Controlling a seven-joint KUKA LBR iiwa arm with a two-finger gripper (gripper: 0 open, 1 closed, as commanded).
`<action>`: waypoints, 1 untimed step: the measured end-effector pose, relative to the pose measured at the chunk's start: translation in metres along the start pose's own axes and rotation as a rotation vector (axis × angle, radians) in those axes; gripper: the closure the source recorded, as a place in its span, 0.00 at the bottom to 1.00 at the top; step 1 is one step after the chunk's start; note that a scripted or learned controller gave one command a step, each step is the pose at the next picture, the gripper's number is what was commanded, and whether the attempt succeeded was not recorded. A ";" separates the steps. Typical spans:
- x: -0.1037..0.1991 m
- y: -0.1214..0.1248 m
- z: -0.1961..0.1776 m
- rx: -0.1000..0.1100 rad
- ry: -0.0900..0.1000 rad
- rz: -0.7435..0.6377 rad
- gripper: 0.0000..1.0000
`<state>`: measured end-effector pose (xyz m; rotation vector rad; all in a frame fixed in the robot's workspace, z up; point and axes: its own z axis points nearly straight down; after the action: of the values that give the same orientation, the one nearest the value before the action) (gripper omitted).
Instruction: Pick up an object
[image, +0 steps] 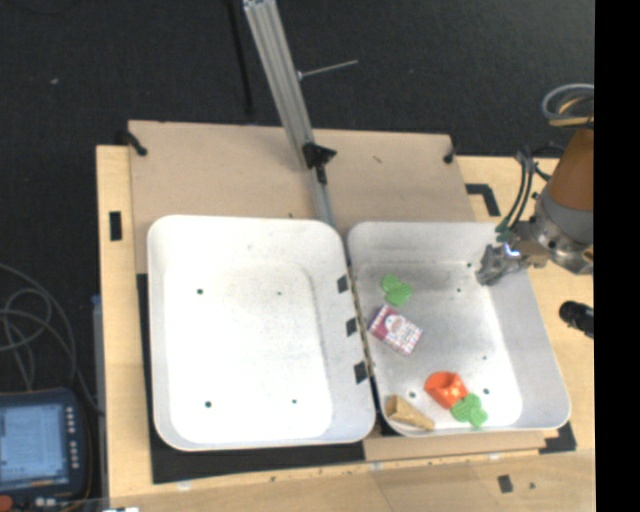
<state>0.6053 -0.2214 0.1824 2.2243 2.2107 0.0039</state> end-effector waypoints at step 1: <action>-0.003 0.002 -0.066 -0.003 -0.002 -0.008 1.00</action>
<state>0.6068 -0.2246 0.2481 2.2129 2.2172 0.0058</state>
